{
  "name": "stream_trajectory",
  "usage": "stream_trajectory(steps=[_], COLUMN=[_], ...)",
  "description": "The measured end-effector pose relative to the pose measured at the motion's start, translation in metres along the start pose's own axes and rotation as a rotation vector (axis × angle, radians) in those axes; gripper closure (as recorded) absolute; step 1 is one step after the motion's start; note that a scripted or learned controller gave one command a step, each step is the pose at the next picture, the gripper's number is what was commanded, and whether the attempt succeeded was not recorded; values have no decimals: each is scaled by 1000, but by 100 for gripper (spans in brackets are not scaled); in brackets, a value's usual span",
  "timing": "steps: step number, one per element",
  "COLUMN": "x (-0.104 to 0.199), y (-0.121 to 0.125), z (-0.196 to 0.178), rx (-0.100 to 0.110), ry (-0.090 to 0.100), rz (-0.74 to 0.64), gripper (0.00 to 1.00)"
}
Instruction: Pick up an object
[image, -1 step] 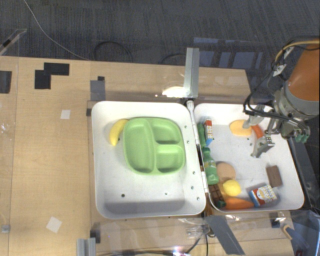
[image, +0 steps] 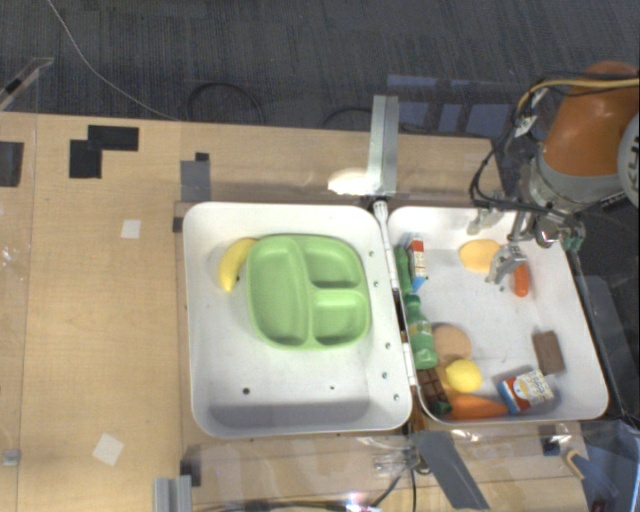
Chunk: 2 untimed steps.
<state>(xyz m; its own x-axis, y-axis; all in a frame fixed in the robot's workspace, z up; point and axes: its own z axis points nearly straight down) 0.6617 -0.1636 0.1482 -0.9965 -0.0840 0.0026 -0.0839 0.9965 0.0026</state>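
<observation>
The grey robot arm with the orange band reaches in over the far right corner of the right white bin (image: 590, 385). Its small two-finger gripper (image: 507, 267) hangs low in that corner. Nothing can be seen between the fingers, but the view is too small to tell if they are apart or together.

Two things sit very close to the gripper. A small orange stick, like a little carrot (image: 521, 281), lies just to its right, almost touching. Its long way runs from the far side of the bin toward the near side. A pale yellow round thing, like a lemon (image: 479, 254), lies just to the gripper's left. The gripper is between these two.

So the nearest thing to pick up looks like the orange stick or the pale yellow round thing. The arm would need only a tiny move sideways and down. To pinch the stick well, the fingers should close across its thin side.

Other things lie well apart, near the front of this bin: a bright yellow ball (image: 463, 376), a long orange carrot (image: 478, 407) and a brown block (image: 547, 351).
</observation>
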Motion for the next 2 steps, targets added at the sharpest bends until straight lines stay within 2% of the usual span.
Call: stream_trajectory(steps=[1,2], x=[-6,-2], y=[-11,-9], z=[60,60], rx=[2,5], ry=[2,-12], rz=[117,107], gripper=[0,0])
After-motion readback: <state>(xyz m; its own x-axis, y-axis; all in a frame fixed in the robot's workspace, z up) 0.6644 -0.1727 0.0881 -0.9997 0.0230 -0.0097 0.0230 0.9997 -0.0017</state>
